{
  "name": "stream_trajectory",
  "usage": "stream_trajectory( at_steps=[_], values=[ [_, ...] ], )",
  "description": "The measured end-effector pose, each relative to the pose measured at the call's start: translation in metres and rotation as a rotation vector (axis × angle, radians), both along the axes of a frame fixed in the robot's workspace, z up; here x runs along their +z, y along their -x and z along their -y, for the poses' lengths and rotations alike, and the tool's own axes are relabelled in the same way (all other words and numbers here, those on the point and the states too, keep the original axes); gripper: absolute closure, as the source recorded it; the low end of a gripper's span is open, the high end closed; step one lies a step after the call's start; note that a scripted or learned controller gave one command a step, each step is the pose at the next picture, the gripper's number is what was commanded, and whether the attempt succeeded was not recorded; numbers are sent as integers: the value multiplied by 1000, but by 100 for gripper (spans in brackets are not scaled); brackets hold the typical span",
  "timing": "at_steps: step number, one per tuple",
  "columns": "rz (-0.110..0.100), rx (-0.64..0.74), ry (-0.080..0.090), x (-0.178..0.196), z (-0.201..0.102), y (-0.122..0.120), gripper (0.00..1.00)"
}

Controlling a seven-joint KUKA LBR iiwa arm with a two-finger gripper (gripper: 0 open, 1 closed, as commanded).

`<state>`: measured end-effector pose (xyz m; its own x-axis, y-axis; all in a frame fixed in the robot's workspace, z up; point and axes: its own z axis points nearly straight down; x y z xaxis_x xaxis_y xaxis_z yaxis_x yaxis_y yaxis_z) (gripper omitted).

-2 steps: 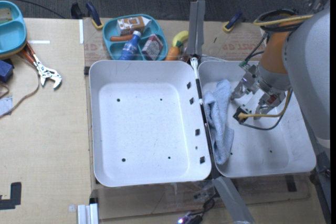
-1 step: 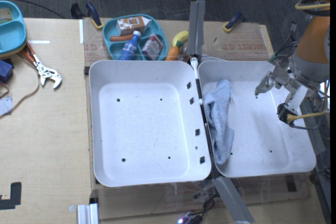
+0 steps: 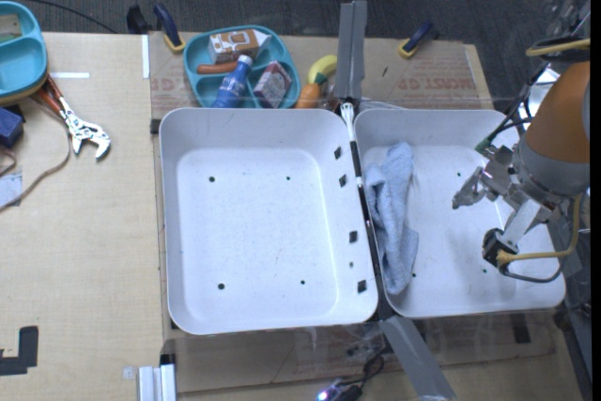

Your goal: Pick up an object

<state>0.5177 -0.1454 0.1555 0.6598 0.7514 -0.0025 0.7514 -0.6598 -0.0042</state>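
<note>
The gripper (image 3: 474, 188) hangs over the right bin (image 3: 451, 300), its fingers spread and holding nothing. A grey-blue cloth (image 3: 392, 211) lies along this bin's left wall.

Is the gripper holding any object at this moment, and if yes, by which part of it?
Nothing is held. The two-finger gripper is above the right white bin, and the crumpled light-blue cloth lies apart from it, at that bin's left side.

I work in a robotics lab: my plywood table (image 3: 75, 230) carries two shallow white plastic bins (image 3: 258, 122), beside them a steel adjustable wrench (image 3: 84, 134) and clamps.
</note>
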Motion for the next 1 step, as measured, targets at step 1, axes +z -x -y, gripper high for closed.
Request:
stream_trajectory(
  at_steps=[1],
  values=[
    [1,-43,2,27,56,-50,0]
  ],
)
